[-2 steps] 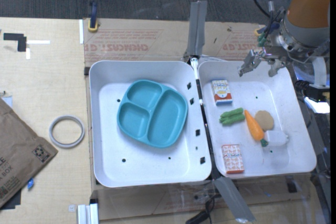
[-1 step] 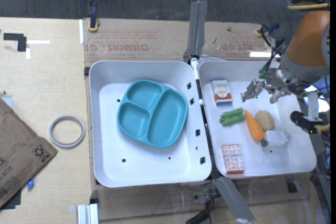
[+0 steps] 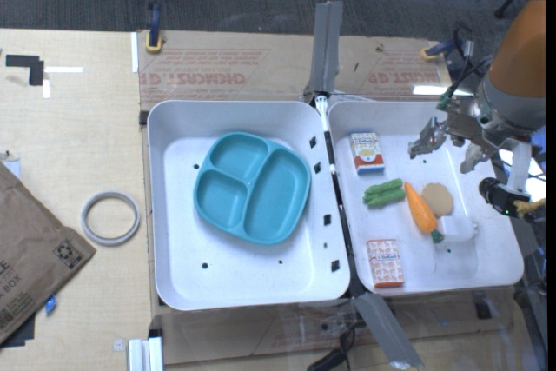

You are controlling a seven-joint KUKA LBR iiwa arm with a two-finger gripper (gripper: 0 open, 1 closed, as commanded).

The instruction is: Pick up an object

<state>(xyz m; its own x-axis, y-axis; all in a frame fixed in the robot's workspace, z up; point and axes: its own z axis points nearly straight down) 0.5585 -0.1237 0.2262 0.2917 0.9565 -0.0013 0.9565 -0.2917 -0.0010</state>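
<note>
The right bin holds several small items. A white carton with a blue and orange label lies at the back. A green bean pod, an orange carrot, a beige round piece and a white piece lie mid-bin. A second carton with a red print lies at the front. My gripper hangs over the bin's back right part, above and behind the beige piece. It is open with nothing between its fingers.
The left bin holds a blue divided plate. A grey tape ring and a cardboard box lie on the bench to the left. A grey post stands behind the bins' shared wall.
</note>
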